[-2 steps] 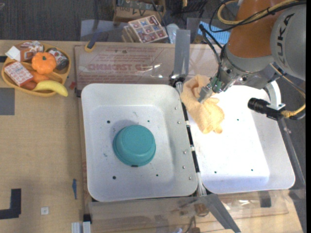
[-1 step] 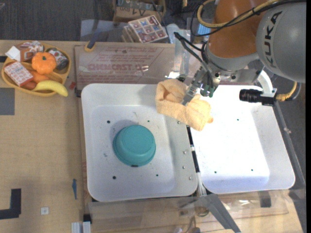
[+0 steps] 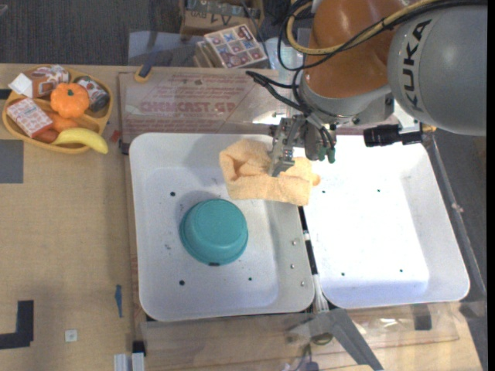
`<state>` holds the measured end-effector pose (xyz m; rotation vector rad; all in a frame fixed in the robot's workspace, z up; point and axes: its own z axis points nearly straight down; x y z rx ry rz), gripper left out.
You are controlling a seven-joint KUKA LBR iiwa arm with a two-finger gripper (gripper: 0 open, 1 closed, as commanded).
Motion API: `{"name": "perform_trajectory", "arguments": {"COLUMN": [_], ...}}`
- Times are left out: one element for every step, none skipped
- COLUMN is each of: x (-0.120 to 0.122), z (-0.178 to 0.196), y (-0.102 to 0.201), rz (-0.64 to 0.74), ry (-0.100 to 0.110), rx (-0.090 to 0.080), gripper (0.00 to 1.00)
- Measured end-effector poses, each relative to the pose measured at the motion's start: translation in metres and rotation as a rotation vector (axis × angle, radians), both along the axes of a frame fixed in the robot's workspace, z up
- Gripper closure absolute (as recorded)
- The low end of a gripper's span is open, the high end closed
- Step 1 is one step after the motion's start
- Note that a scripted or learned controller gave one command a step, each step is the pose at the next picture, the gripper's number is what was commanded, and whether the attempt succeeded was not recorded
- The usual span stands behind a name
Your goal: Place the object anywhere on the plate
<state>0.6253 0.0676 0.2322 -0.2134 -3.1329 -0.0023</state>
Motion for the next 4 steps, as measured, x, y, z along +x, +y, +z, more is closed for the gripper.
{"name": "perform_trajectory", "arguments": {"x": [0.005, 0.001, 0.001, 0.001], "z": [0.005, 0.007, -0.008, -0.007], "y": [0.048, 0.1, 0.151, 0.151], "rz": [0.136, 0.14, 0.139, 0.139], "ry": [-0.005, -0.004, -0.004, -0.005], "rx": [0.001, 0.001, 0.001, 0.001], "gripper": [1.0, 1.0, 1.0, 0.0]}}
